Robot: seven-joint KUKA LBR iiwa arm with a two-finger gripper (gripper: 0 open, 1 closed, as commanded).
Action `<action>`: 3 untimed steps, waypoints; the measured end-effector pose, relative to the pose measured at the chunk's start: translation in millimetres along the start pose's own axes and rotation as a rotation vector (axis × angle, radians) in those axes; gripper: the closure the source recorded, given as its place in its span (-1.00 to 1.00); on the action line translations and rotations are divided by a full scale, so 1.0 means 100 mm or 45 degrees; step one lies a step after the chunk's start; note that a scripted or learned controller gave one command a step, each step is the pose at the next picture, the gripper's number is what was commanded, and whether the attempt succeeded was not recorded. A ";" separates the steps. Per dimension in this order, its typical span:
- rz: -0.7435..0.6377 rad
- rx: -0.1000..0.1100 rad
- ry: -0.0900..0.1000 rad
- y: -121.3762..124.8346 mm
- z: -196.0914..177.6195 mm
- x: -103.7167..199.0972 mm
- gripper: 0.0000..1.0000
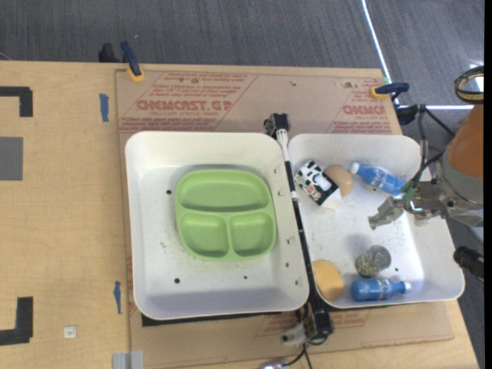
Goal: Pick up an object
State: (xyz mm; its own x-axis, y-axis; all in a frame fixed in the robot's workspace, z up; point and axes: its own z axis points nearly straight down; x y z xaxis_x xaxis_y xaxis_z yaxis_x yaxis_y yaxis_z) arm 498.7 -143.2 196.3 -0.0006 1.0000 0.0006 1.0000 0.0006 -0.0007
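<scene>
1. a green tray (225, 212) sits in the left bin (146, 206).
2. the right bin (438, 271) holds a cow-print toy (312, 181), a tan lump (340, 181), two blue bottles (377, 177) and (379, 288), a yellow piece (328, 277) and a grey ball (373, 260).
3. the gripper (384, 214) hangs over this bin; whether it is open i cannot tell, and nothing shows in it.
4. the grey ball lies just below it in the camera view, round and mottled, likely the nearest pick.

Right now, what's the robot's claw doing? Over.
Gripper over right bin, nothing seen in it. Nearest: grey round object, blue bottle. Green divided plate in left bin.
</scene>
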 end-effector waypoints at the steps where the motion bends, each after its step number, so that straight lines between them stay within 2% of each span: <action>1: -0.210 -0.002 -0.001 0.88 1.03 0.05 -1.00; 2: -0.225 0.023 0.006 1.48 1.12 0.04 -1.00; 3: -0.227 0.019 0.001 1.49 1.01 0.03 1.00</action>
State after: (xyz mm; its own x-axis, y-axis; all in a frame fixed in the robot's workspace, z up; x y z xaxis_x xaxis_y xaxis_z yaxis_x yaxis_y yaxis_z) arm 647.4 -139.6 95.6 -0.1782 0.9840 0.0029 0.9839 0.1783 -0.0151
